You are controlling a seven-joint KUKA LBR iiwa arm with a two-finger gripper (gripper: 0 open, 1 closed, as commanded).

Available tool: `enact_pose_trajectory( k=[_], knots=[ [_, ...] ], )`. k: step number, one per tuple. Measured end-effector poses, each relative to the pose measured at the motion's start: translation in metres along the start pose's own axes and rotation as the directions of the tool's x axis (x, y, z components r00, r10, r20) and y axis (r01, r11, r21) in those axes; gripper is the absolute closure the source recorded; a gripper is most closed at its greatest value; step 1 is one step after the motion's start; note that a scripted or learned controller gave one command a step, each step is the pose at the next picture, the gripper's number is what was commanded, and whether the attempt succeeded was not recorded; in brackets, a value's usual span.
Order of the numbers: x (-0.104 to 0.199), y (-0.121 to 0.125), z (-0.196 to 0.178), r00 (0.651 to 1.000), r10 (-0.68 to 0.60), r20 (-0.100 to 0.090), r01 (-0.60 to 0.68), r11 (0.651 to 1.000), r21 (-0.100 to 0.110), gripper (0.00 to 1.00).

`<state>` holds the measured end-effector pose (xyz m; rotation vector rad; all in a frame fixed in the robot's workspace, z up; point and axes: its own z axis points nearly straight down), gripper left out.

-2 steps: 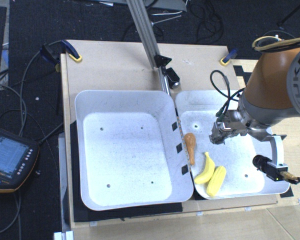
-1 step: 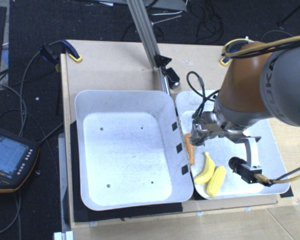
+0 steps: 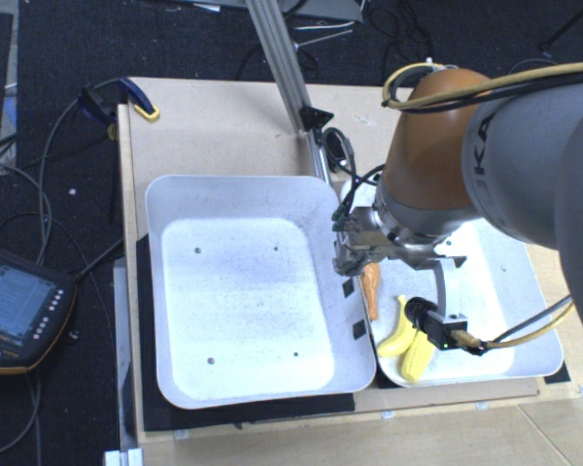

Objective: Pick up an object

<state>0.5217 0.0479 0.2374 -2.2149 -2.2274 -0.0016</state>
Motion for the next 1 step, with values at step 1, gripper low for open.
enact_pose_trajectory(
  k=[1],
  knots=[
    [0.0439, -0.0032, 0.0049, 1.0, 0.001, 0.0, -0.001, 1.0, 0.002, 1.0]
  ],
)
